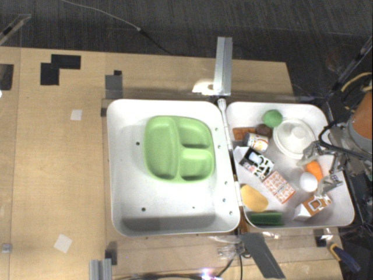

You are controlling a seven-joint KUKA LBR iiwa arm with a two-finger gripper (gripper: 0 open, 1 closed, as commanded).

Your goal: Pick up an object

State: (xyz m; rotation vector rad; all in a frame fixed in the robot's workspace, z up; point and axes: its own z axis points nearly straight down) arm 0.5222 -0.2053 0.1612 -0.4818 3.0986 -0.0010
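Since the task names no particular object, the orange ball (314, 169) is taken as the likeliest item, lying in the right bin (344, 217) directly under the gripper (326, 163). It is judged light, smooth and round, so apt to roll or slip; hold is best taken across its widest part. Whether the gripper is open or closed cannot be told, and nothing is seen held.

Listed by place relative to the orange ball:
- white egg (308, 182): touching, just below.
- white bowl (295, 137): just above-left; judged rigid.
- small brown carton (317, 204): below, near.
- patterned packet (277, 186): left, near; flat.
- green ball (271, 118): well above-left.
- green divided tray (178, 148): far left, in the left bin (125, 174).
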